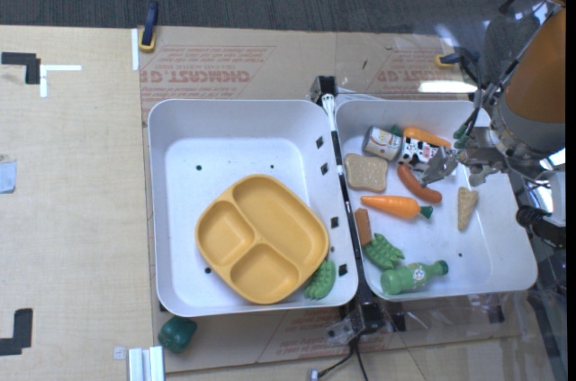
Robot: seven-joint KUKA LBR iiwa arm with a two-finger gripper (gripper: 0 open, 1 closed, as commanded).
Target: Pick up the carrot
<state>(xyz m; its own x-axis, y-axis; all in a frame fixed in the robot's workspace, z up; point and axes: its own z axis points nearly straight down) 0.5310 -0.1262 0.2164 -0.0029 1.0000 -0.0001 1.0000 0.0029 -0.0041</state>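
My end effector (443,167) hovered with fingers spread, holding nothing, above the right bin (504,276). The carrot (394,206) lay on the bin floor just below and left of it, between the bread slice (366,173) and the green bottle (412,276).

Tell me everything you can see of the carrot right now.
The carrot is a smooth orange toy, plastic by its look, with a small green leafy end pointing toward the view's right. It lies flat, roughly level across the view, on the floor of the right bin, just below the bread slice and a red sausage. The tool is above it, not touching.
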